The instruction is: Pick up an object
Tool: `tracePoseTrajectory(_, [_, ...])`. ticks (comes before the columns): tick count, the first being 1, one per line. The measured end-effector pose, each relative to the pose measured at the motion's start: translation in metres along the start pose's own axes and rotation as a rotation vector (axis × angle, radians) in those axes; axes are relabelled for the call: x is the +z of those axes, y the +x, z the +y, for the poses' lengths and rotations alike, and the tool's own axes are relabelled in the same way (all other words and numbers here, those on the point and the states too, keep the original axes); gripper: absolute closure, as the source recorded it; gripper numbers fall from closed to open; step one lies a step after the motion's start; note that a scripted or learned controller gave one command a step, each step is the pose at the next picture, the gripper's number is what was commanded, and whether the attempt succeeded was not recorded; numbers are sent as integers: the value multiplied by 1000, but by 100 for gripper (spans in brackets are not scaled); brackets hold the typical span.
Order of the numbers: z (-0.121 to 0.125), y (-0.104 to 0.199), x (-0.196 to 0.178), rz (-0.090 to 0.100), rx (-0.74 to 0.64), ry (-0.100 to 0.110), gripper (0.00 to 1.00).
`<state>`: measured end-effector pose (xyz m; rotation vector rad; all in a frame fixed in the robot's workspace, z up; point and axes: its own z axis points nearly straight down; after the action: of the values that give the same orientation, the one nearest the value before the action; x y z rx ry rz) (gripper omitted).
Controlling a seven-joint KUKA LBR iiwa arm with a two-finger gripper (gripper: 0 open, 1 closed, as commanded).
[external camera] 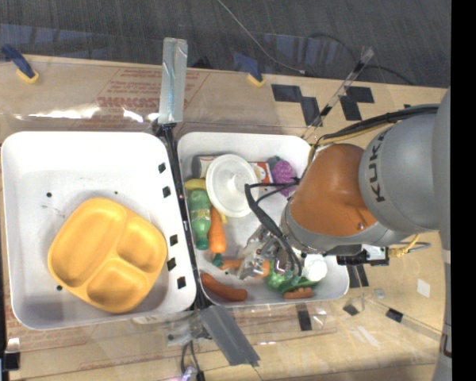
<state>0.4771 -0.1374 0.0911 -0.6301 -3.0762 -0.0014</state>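
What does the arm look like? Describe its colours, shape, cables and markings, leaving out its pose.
The thick rounded grey arm carries a broad glossy orange band above the wrist, and dark KUKA lettering runs along the grey shell beside that band. Thin black cables loop from the wrist towards the small metallic gripper, a cluster of silver and dark parts. A small white tag sits under the grey shell.

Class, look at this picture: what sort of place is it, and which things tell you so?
Probably a robotics lab bench: a grey-and-orange robot arm reaches over two white bins, one holding toy food, with taped-down cardboard underneath.

Robot lab, taped bench (79,86), white bins (16,213)
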Motion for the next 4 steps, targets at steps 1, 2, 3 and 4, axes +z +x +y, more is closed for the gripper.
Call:
tracePoseTrajectory(1, [60,-13,-105,-11,-18,-3,100])
tracePoseTrajectory(2, [10,-57,-194,-13,-66,1,100])
tracePoseTrajectory(3, [-56,-41,-24,2,-225,1,100])
tracePoseTrajectory(4, [19,-85,-18,-3,-47,-1,100])
